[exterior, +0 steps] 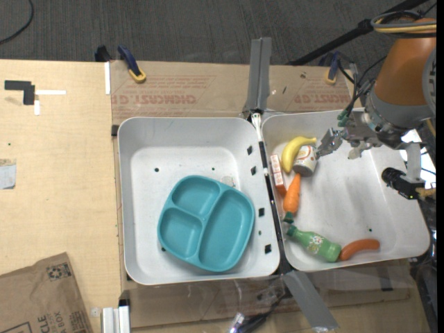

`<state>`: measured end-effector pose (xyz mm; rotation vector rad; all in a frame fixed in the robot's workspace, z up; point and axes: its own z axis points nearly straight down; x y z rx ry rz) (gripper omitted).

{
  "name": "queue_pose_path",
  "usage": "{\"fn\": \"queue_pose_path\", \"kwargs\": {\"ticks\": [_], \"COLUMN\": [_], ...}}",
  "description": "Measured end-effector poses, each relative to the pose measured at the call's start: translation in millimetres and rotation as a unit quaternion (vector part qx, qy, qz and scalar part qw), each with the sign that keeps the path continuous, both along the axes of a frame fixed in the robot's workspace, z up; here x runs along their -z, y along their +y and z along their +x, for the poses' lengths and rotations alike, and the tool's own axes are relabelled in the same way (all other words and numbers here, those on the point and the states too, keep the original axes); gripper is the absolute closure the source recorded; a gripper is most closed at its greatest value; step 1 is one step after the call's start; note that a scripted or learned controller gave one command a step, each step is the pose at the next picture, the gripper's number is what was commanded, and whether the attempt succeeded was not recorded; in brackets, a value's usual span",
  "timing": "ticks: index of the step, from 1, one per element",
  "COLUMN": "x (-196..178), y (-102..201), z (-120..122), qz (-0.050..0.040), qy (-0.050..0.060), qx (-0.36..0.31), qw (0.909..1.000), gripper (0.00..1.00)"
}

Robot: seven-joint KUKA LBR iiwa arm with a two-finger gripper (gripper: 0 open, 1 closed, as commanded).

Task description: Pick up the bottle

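Currently we record two white bins side by side on the desk. The left bin (132,186) carries a teal divided plate (206,222), lying flat toward the bin's near edge and right wall.

We find the green bottle (313,243) in the right bin (388,214), lying on its side along the near edge, cap toward the bin's left wall. An orange sausage-shaped item (360,248) lies just beside the bottle's base, toward the near right corner; we cannot tell whether the two touch. A carrot (292,193) lies along the left wall, above the bottle. A red and white packet (277,171) rests against the same wall. A banana (297,148) and a small can (305,161) sit together near the far left corner of this bin.

The grey arm (406,75) enters over the far right corner of the right bin. Its tool (333,142) hangs over the far part of that bin, just beside the banana and can, and well apart from the bottle. We cannot tell how far it is open; we see nothing gripped in it.

A cardboard sheet (187,89) lies under the far edges of both bins, with clamps (132,64) on it.
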<state>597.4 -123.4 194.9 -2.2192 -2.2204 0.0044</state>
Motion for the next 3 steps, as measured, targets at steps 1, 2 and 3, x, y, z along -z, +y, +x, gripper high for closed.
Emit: {"fn": "queue_pose_path", "kwargs": {"ticks": [1,2,3], "x": [0,0,-122], "y": [0,0,34], "z": [0,0,-42], "qz": [0.0000,0.0000,-0.0008], "qy": [0.000,0.000,-0.001], "qx": [0.000,0.000,0.018], "qw": [1.0000,1.0000,0.9998], "gripper": [0.00,0.00,0.00]}}
